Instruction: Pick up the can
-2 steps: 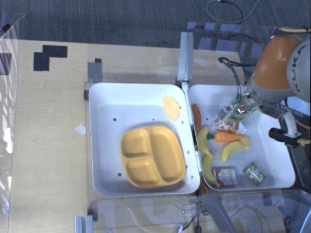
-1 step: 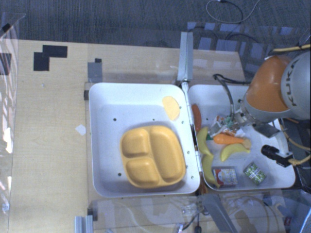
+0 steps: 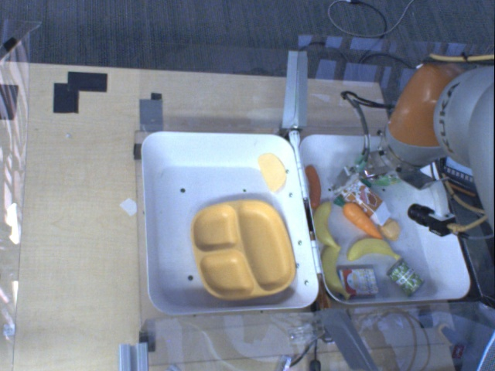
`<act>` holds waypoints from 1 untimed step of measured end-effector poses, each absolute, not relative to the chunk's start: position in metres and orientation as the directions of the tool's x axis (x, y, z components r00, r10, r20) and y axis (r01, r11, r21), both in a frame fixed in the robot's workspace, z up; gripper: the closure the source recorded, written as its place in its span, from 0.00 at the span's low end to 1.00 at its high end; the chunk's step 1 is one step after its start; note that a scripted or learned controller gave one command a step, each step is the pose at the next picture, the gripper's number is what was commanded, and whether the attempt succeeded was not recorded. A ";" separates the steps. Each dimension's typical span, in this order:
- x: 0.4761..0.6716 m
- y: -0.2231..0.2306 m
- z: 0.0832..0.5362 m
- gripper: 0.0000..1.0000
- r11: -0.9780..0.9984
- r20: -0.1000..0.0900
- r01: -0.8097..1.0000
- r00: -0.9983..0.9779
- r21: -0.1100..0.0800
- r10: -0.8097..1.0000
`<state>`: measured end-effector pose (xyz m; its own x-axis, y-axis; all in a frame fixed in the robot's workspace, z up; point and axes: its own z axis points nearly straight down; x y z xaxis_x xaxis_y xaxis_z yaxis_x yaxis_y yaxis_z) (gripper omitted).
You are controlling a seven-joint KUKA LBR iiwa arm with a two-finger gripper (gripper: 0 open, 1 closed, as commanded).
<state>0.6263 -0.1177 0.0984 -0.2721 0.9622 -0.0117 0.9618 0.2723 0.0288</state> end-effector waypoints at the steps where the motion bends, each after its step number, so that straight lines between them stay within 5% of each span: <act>1: 0.633 -0.137 0.104 0.00 0.181 0.010 0.983 -0.181 0.038 0.983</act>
